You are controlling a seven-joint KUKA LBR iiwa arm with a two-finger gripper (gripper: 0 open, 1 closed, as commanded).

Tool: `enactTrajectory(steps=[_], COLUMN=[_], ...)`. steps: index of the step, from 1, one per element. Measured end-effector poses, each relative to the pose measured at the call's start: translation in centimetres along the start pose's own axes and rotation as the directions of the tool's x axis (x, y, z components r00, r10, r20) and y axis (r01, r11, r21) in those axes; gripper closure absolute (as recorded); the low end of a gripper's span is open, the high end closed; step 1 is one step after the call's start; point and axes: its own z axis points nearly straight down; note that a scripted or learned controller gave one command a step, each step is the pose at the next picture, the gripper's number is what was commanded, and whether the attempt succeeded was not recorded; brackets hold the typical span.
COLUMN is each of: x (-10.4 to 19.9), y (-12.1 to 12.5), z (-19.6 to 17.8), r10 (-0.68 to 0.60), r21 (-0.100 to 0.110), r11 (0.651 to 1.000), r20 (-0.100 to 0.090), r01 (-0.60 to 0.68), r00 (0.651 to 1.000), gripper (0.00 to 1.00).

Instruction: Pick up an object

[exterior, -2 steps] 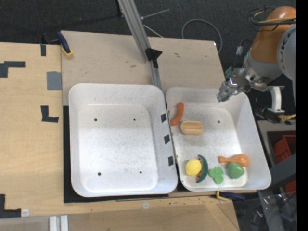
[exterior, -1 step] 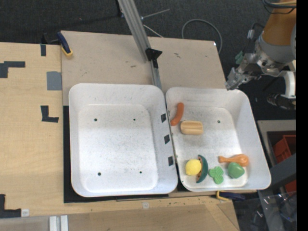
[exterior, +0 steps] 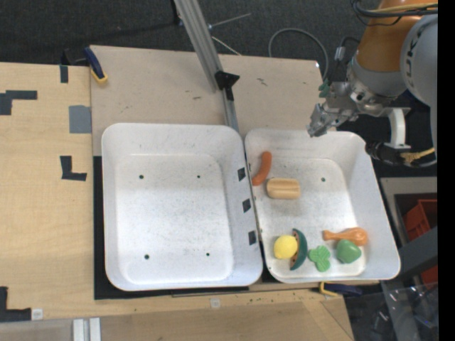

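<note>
Now the left bin [exterior: 170, 204] lies just beside the right bin [exterior: 355, 148], which holds all the objects. Above that bin's far rim hangs the gripper [exterior: 318, 128]; how far it is open cannot be told. Inside: a bread roll [exterior: 283, 188] mid-bin, an orange sausage [exterior: 261, 168] near the left wall, a drumstick [exterior: 346, 236], lemon [exterior: 285, 246], and green pieces [exterior: 348, 251] by the near rim.

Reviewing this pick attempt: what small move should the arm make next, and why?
Probably shift the gripper toward the bin's middle and start down over the bread roll. The gripper sits above the far rim of the right bin, holding nothing visible, and the roll lies apart from the sausage, an easier target than the clustered toys at the near end.
</note>
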Motion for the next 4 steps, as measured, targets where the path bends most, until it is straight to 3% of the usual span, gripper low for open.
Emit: enactTrajectory(steps=[3,4], x=[15.6,19.9], y=[-0.4,-2.6], z=[0.5,0.4], r10=[-0.001,0.000], r21=[0.000,0.001], r11=[1.000,1.000], r20=[0.000,0.001], r01=[0.001,0.000], r00=[1.000,1.000], gripper=[1.00,1.00])
